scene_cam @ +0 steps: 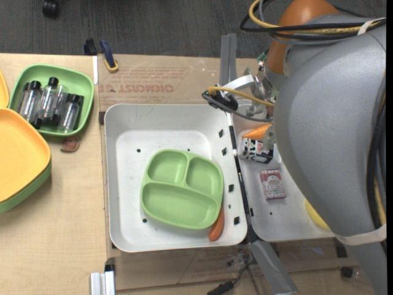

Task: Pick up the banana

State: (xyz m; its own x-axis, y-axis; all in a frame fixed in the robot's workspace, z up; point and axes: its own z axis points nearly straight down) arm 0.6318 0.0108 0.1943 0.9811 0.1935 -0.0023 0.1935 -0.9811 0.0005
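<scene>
The banana [315, 216] lies in the right bin [276, 226], a yellow sliver half hidden under my arm [331, 128], near a pink card [272, 184]. I cannot tell how my jaws stand.

Arm [331, 121] covers the right bin [276, 223] — banana [316, 217] perhaps underneath.

A green divided plate [182, 190] lies in the left bin [116, 165], a hot dog [216, 227] touching its edge.
</scene>
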